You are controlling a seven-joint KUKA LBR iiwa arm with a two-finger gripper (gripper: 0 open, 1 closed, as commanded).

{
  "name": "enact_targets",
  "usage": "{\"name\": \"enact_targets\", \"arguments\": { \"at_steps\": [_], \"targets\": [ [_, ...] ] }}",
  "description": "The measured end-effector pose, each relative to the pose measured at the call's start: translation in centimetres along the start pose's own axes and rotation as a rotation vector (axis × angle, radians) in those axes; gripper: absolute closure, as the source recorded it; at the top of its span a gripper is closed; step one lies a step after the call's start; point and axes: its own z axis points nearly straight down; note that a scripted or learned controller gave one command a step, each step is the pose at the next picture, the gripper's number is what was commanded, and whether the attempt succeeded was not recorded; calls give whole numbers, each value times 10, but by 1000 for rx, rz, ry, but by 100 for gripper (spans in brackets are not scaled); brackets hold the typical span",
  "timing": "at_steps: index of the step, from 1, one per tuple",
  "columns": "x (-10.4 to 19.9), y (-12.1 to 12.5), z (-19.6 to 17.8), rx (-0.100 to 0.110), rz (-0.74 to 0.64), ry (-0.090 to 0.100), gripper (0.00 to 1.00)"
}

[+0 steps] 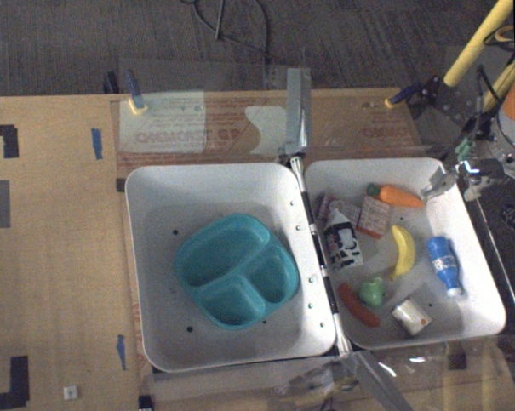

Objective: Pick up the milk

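Seen near the middle of the left bin (146,192): a teal tray (235,269) with three compartments, turned at a slant to the walls.

Found in the right bin (488,314), hard against its left wall and about midway along: the milk (343,243), a black-and-white carton lying flat. Noted just right of it, toward the far edge: a small red-and-white box (375,216), with a carrot (398,196) beyond that, near the far wall.

Spotted toward the near-left corner: a red sausage (358,305), touching or almost touching a green fruit (372,291). Logged at the bin's centre: a banana (403,249), curved and well apart from the milk. Seen by the near edge: a white cup (411,315) on its side. Recorded close to the right wall: a blue bottle (444,265), lying down.

Caught over the far-right corner, well away from the milk: the gripper (446,182), holding nothing visible; whether released or clenched could not be told.
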Motion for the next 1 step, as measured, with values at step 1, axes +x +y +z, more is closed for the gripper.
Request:
{"name": "enact_targets", "arguments": {
  "at_steps": [1],
  "targets": [
    [88,-75,56,2,154,0,0]
  ]
}}
